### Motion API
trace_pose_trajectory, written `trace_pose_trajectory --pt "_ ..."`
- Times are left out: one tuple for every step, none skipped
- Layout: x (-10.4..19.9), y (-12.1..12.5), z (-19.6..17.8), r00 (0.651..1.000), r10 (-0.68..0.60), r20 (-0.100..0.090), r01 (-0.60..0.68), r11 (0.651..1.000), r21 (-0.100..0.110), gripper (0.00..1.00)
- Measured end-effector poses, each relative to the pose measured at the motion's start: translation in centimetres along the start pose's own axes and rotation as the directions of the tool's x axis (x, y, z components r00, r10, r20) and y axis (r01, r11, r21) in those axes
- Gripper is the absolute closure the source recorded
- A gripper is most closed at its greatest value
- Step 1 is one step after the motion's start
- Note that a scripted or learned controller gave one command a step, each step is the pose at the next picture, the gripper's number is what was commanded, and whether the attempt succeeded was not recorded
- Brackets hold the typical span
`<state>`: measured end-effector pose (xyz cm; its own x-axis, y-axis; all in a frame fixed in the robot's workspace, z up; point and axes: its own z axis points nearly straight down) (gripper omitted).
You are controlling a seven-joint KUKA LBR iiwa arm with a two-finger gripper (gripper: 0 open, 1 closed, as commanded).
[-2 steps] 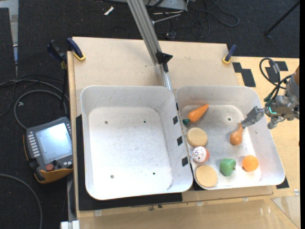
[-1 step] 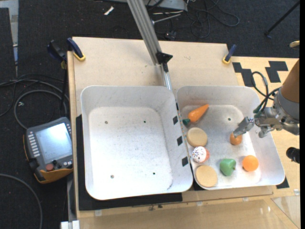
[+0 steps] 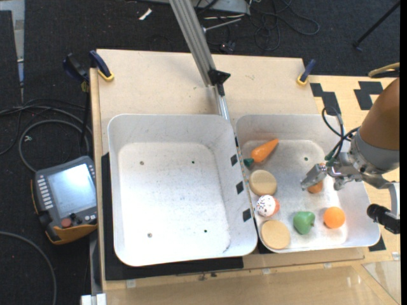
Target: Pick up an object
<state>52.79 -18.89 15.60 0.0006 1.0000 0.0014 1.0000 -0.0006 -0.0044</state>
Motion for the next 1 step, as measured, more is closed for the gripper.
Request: trace_pose_trajectory --pt "0.07 0.47 4.47 1.000 0.000 0.000 0.000 1.000 0.000 0.00"
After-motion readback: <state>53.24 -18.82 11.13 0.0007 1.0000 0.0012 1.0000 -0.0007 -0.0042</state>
